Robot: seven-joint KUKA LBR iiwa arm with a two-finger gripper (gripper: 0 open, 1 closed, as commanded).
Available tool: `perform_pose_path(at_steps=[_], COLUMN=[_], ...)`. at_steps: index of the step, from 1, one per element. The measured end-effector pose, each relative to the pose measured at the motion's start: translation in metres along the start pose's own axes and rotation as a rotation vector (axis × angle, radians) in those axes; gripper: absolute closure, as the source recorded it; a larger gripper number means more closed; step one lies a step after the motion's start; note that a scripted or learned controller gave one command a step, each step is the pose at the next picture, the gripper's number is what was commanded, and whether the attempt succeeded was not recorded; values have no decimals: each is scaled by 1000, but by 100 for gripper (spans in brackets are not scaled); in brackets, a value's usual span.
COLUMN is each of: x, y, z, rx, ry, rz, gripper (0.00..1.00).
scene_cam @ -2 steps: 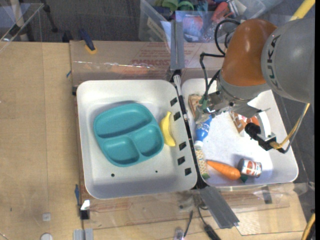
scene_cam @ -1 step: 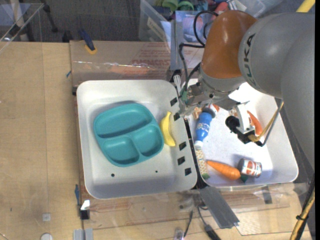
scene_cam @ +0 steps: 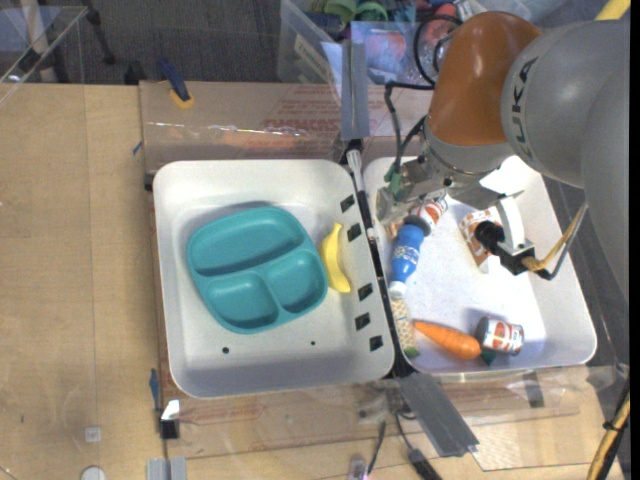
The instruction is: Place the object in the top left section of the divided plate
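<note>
Pincer [scene_cam: 400, 190] low over right bin's far-left corner, by blue bottle [scene_cam: 405, 251] — grip state cannot be told. Teal divided plate [scene_cam: 258, 265] sits in left bin. Risk — crowding at the bin wall could spoil the grasp.

The divided plate [scene_cam: 258, 266] lies in the left bin [scene_cam: 200, 363], a banana [scene_cam: 336, 258] just right of it. A bottle [scene_cam: 407, 251], carrot [scene_cam: 448, 340] and can [scene_cam: 499, 336] lie in the right bin [scene_cam: 565, 308].

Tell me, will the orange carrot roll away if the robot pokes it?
Probably a little. The orange carrot lies on its side on the smooth floor of the right white bin, and its round body could roll. Its tapered shape would likely make it curve, not go straight. It looks like light toy plastic, so it may skid.
</note>
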State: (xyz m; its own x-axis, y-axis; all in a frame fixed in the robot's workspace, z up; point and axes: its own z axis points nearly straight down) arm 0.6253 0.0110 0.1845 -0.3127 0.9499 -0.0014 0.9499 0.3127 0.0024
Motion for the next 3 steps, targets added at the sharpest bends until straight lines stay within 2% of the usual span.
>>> perform_pose_path(at_steps=[1,2,3], x=[-37,23,-7], y=[-27,23,42], z=[0,0,0], rx=[4,0,-1], ry=[3,1,0], rz=[-100,-96,-112], gripper=[100,100,100])
